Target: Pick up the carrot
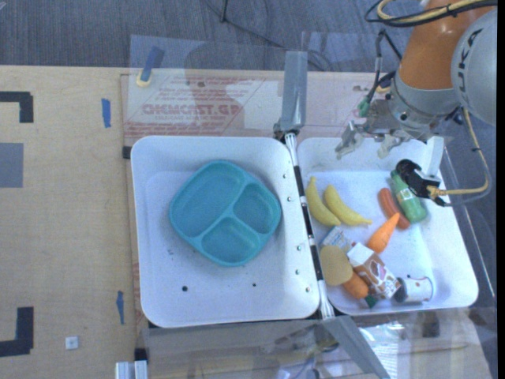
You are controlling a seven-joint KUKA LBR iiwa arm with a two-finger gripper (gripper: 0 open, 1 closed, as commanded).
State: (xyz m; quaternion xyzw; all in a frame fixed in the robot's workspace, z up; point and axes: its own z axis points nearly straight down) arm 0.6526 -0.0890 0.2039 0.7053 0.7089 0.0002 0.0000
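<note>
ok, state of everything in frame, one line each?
end effector: over the far edge of the right bin, nothing visibly between its fingers
carrot: lying loose in the right bin, not grasped
bananas: two, lying side by side
green bottle: lying on its side
blue plate: flat in the left bin, compartments bare

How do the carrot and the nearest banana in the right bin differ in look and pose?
The carrot is orange and tapers to a point; the banana is yellow and curved. The carrot is shorter than the banana. The carrot slants up to the right, the banana down to the right. Both lie flat in the right bin, apart from the claw.
</note>
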